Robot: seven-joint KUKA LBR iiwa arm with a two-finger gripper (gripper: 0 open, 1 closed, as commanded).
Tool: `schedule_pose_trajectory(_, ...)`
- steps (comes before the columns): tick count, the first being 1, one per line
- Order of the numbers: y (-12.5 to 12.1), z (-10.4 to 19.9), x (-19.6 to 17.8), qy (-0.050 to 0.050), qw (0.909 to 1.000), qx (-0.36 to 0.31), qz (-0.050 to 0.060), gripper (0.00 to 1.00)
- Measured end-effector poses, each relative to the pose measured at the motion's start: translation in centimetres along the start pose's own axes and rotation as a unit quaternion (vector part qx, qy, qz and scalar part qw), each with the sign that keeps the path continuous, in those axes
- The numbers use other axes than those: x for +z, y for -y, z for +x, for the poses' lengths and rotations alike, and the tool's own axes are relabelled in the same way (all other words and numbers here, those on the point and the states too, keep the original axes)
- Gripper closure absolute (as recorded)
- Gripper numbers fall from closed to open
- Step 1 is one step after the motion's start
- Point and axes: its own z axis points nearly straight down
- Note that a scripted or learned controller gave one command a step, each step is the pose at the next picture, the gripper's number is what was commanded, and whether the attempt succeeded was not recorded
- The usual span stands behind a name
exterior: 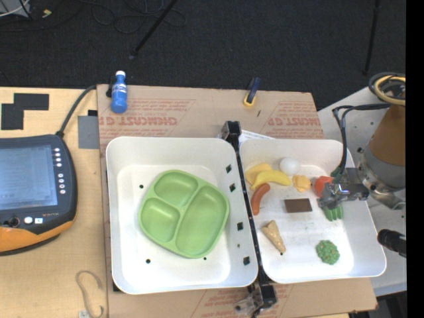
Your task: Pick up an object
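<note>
Nearest you in the right-hand shallow white bin (371, 260) sits a small knobbly green broccoli-shaped toy (326, 251), and just left of it a tan cone-shaped toy (274, 236) lying on its side; both look like light, hollow plastic play food, stiff enough to take a squeeze but smooth enough to skid out, so you would want the fingers across the narrowest span. A little further in lies a flat dark brown rectangular block (298, 206), thin and awkward to get under, with a curved red-orange sausage-shaped toy (259, 197) close by on its left. Beyond those you have a yellow banana toy (265, 175), a small white ball (289, 165) that will likely roll if nudged, and a small pale yellow chunk (302, 183). The two-finger gripper (333, 203) hangs low at the bin's right side, pointing down, with green and red shapes around its tips; whether those are a toy it grips or something lying beside it you cannot tell, nor how wide the jaws stand. The grey arm with its orange band (389, 138) reaches in from the right, wrist bent steeply downward over the bin. The left bin (122, 177) holds a green divided plastic plate (184, 212).
</note>
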Motion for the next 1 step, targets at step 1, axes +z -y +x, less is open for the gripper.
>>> schedule_pose_trajectory(1,-0.01,-0.11,-0.57,-0.001,1.0,0.0,0.002,1.0)
